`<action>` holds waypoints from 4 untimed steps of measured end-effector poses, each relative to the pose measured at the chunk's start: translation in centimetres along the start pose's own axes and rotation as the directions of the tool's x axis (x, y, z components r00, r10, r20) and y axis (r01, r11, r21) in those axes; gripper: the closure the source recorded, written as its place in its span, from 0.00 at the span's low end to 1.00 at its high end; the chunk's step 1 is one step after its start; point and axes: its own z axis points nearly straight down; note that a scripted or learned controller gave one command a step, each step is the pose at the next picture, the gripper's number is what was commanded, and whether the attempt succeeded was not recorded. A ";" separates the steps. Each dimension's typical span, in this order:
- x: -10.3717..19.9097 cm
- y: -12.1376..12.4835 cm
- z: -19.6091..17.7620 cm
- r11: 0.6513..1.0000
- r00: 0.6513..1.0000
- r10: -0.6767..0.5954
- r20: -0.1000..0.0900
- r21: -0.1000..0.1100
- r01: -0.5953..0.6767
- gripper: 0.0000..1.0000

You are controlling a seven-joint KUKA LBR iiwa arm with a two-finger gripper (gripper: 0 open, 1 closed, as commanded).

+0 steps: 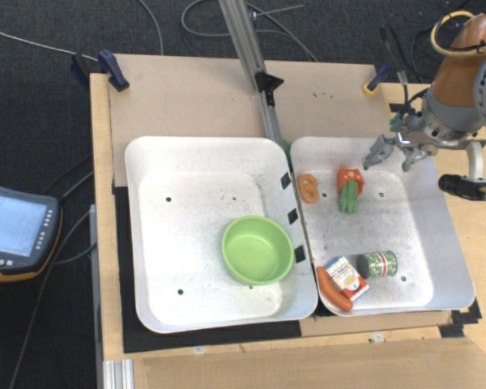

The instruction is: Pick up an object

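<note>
Toy carrot (pixel 350 190) lies flat in right bin (pixel 437 217), left of and below the fingers, apart from them. Gripper (pixel 394 155) hovers over the bin's far right corner, fingers spread, nothing between them. Can (pixel 378 263) lies well below; green bowl (pixel 257 250) far left.

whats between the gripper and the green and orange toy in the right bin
Nothing: in the camera view only bare white bin floor lies between the open gripper and the green and orange toy.
</note>
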 end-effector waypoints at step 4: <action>0.2 0.0 -7.1 1.000 1.000 0.000 0.001 -0.007 0.000 1.00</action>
